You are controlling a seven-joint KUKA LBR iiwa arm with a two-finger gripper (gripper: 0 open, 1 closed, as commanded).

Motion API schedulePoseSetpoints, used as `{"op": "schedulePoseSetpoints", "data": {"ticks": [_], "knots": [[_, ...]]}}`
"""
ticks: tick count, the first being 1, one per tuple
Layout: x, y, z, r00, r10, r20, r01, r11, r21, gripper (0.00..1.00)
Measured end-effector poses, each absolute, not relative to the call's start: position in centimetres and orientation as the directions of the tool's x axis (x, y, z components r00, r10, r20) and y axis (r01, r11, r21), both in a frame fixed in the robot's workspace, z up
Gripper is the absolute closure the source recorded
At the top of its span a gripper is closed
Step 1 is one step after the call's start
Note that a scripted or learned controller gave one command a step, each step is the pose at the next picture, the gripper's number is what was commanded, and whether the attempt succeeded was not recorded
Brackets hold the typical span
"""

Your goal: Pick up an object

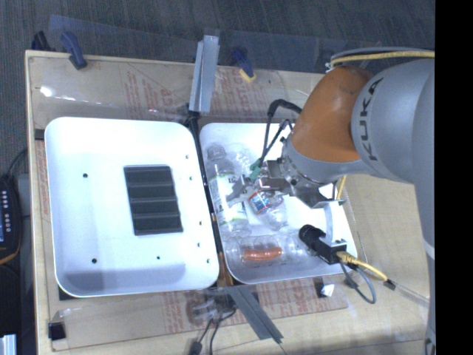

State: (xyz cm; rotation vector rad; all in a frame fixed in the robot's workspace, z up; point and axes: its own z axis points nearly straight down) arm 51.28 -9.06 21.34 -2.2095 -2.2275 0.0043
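- Looming closest to the lens, the grey arm (392, 117) with its orange band is reaching in over the right bin (332, 272).
- Its end effector (259, 187) is hanging low among clear plastic bottles (222, 176); whether it is wide or narrow, I cannot tell.
- An orange-filled packet (260, 255) is lying near the bin's front.
- The left bin (81, 198) is carrying a dark ribbed block (152, 199) on the table (111, 316).
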Motion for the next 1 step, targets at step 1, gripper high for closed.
{"op": "schedulePoseSetpoints", "data": {"ticks": [1], "knots": [[49.47,-12.19,9.34,-0.133,0.991,-0.006,0.991,0.133,0.002,0.0]]}}
